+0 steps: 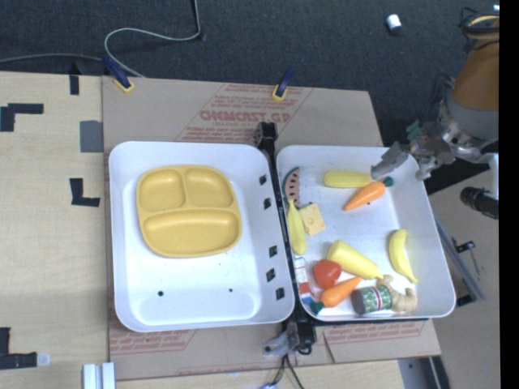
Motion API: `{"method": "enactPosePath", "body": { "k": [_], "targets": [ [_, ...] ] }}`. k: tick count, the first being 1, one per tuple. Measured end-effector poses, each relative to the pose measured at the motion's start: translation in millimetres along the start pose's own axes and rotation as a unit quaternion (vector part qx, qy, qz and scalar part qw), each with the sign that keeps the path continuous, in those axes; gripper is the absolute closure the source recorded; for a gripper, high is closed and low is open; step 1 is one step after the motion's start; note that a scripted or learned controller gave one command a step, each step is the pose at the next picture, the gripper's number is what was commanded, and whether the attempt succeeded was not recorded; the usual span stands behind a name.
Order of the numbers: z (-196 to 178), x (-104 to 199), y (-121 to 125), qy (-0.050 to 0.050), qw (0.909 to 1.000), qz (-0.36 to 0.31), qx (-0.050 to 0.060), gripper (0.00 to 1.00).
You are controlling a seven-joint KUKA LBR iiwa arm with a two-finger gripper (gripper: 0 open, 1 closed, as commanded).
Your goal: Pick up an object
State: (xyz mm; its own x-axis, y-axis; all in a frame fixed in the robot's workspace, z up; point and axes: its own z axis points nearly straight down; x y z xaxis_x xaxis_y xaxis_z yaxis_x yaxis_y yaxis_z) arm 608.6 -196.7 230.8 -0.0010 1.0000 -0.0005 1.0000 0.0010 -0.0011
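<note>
The right bin [430, 225] holds several toy foods. An orange carrot [365, 194] lies near its far right corner, beside a yellow oblong piece [346, 179]. My gripper [387, 168] hangs low over that corner, just right of the yellow piece and just above the carrot's thick end. Nothing shows as held by it. Further forward lie a banana [399, 254], a yellow cone-shaped piece [353, 259], a red tomato [326, 272], a small carrot [338, 291] and a green-labelled can [375, 300]. Along the bin's left wall are a watermelon slice [292, 184], a second banana [297, 228] and a cheese wedge [313, 219].
The left bin [130, 298] bears a yellow divided plate [190, 209]. The arm's grey wrist with its orange band [474, 87] comes in from the right above the right bin's rim. Both bins rest on a cardboard sheet [235, 112].
</note>
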Motion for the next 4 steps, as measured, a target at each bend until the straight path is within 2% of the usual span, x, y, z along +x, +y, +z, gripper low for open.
{"method": "enactPosePath", "body": {
  "k": [1, 2, 3, 4],
  "targets": [
    [115, -21, 60, -0.001, 1.0, 0.0, -0.001, 0.0],
    [131, 18, 66, -0.002, 0.9999, 0.0, -0.01, 0.0],
    [134, 52, 67, -0.003, 0.9999, 0.0, -0.012, 0.0],
    [145, 90, 61, -0.001, 1.0, 0.0, -0.002, 0.0]
  ]
}}
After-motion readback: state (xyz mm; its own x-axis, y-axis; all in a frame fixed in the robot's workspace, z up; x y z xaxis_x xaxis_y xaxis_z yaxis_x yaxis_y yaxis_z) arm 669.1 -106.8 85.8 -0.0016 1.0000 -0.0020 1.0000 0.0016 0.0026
